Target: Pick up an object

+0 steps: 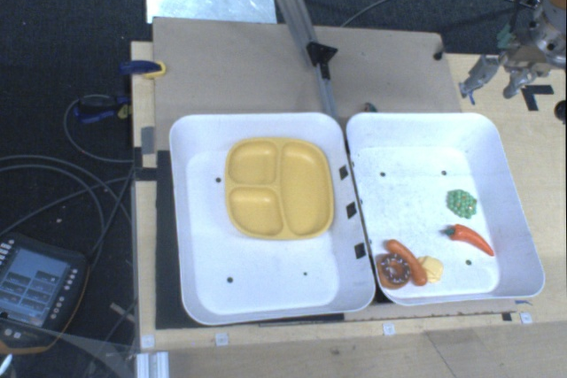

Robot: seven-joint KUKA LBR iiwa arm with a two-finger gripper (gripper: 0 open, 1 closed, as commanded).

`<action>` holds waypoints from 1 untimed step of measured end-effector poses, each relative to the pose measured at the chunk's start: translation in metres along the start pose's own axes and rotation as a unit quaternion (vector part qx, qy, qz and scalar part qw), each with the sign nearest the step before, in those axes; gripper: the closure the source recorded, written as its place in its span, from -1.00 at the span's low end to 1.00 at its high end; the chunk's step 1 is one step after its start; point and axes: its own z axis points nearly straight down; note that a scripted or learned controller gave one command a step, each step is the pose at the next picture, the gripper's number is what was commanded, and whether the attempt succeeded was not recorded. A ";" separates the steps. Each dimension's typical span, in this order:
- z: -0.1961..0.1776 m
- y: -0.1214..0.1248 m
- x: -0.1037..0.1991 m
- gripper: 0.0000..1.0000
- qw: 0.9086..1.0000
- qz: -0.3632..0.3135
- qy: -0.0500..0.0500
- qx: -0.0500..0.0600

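The right bin (416, 133) holds several toy foods. A green broccoli piece (461, 204) lies near its right wall, with an orange-red chili pepper (470, 237) just below it. At the front left corner lie a brown doughnut (392, 269), a reddish sausage (406, 259) and a small yellow piece (431, 267), close together. My gripper (498, 81) hangs at the upper right, above the bench beyond the right bin's far right corner. Its two fingers are spread apart with nothing between them.
The left bin (199, 279) holds a yellow divided plate (279, 188). A slanted metal pole (292, 4) crosses the back of the bench. Cables and a control pendant (31, 279) lie on the floor at left.
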 end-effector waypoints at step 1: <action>0.000 0.000 0.000 -1.00 1.000 0.000 0.000 0.000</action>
